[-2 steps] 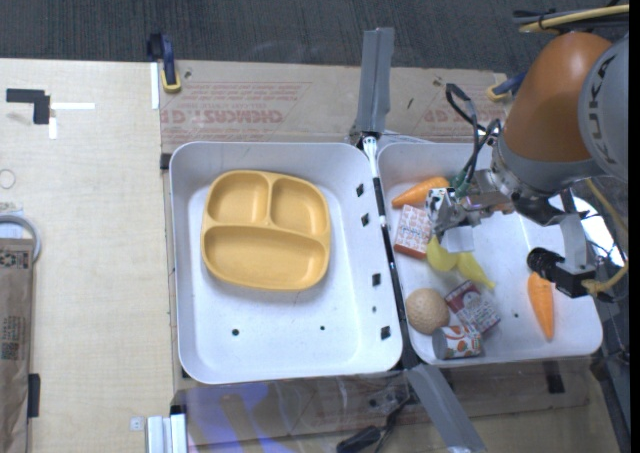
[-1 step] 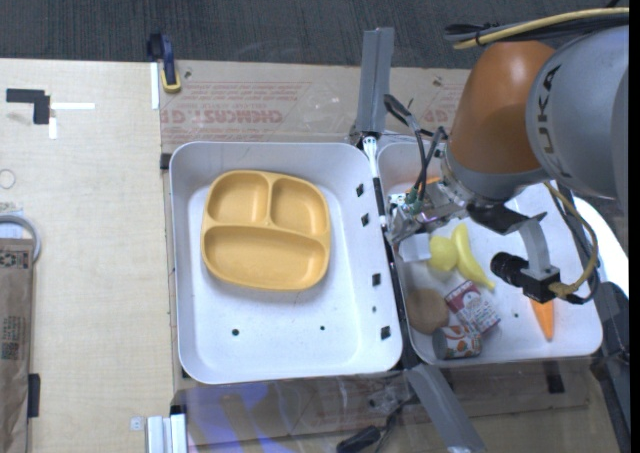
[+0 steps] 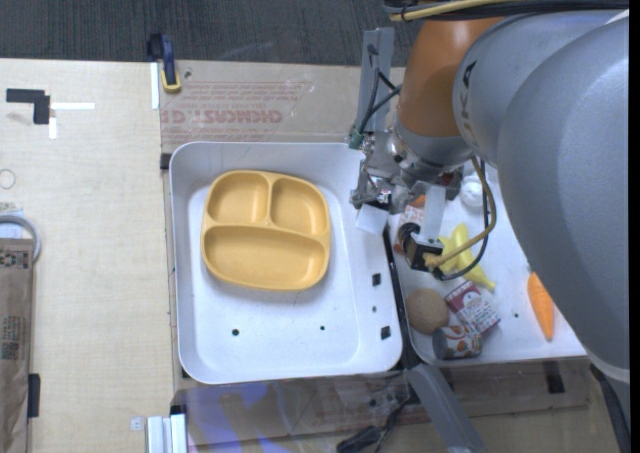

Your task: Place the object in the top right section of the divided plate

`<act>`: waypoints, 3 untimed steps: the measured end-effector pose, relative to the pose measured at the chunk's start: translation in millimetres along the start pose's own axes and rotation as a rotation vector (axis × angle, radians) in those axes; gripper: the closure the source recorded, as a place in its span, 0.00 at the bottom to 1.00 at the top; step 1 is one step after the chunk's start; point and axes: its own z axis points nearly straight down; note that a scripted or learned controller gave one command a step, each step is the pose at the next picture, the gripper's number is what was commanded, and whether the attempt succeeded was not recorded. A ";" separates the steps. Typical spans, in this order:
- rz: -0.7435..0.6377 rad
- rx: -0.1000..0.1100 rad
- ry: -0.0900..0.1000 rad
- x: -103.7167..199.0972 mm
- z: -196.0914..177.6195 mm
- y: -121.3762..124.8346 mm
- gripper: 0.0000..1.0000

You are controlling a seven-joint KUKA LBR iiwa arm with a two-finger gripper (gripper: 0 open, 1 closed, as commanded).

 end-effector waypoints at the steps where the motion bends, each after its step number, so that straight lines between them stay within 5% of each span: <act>1: 0.000 0.000 0.000 0.0 -0.1 0.0 0.00; 2: -0.147 0.000 0.001 -39.5 -0.1 12.0 0.00; 3: -0.322 -0.001 0.003 -96.2 -0.6 -32.3 0.00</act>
